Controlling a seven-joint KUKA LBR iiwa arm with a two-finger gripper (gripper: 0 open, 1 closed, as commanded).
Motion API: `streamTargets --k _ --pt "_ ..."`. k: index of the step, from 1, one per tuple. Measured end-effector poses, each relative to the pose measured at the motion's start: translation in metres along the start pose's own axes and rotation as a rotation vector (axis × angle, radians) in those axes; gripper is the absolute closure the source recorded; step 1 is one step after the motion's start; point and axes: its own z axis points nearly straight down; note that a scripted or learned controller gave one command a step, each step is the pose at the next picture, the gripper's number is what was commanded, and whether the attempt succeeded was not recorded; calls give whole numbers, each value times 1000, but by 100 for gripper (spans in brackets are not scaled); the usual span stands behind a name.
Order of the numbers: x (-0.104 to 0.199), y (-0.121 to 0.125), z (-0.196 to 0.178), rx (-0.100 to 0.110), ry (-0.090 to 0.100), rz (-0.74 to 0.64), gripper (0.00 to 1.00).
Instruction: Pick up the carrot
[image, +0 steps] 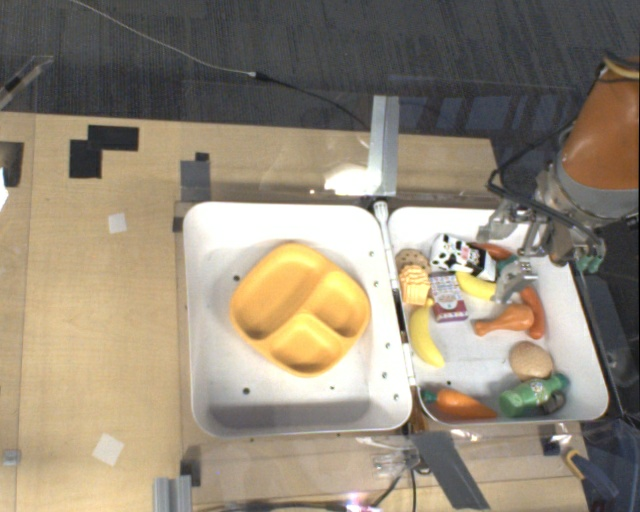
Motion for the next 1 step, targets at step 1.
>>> streamTargets --k 1 --pt "-4 -37 111 -2 10 29 0"
